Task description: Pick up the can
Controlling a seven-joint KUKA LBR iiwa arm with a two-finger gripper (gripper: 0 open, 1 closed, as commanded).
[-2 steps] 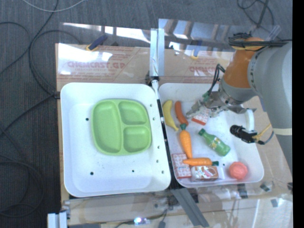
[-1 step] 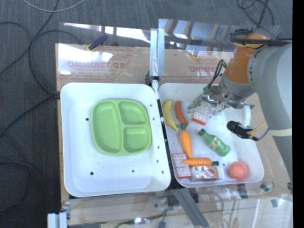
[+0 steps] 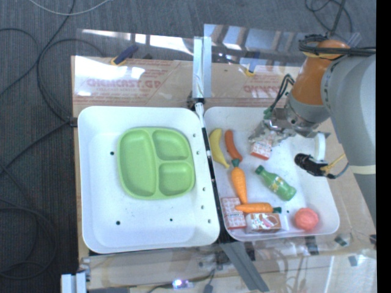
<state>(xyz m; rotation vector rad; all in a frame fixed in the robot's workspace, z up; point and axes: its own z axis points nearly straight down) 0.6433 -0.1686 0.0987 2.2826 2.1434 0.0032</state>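
Found at the near rim of the right bin (image 3: 305, 185): the can (image 3: 266, 223), lying on its side with a red-and-white label, touching a flat pinkish box (image 3: 232, 211) on its left. Noted just beside the can, toward the near right corner, a pink ball (image 3: 306, 219). Recorded directly behind the can, and touching or nearly touching it, a carrot (image 3: 253, 208) lying crosswise. Observed further back a second carrot (image 3: 238, 184) lying lengthwise, and to its right a green bottle (image 3: 276, 184) on its side, tilted, cap toward the far left. Logged beyond these, along the left wall of the same bin, a banana (image 3: 217, 146) with a sausage (image 3: 232, 145) just beside it. Seen at the far middle of that bin a small red-and-white packet (image 3: 261, 146), with the gripper (image 3: 273, 129) directly over its far edge; cannot tell whether touching. Pincer state impossible to judge from this angle: cannot tell whether wide, narrow or holding anything. Gripper well apart from the can, with the bottle and carrots between. Traced back from the gripper the grey arm (image 3: 351, 102), orange band (image 3: 311, 81) above the wrist, entering from the right. Noted in the left bin (image 3: 98, 182) a green divided plate (image 3: 156, 162), lying flat near the centre.
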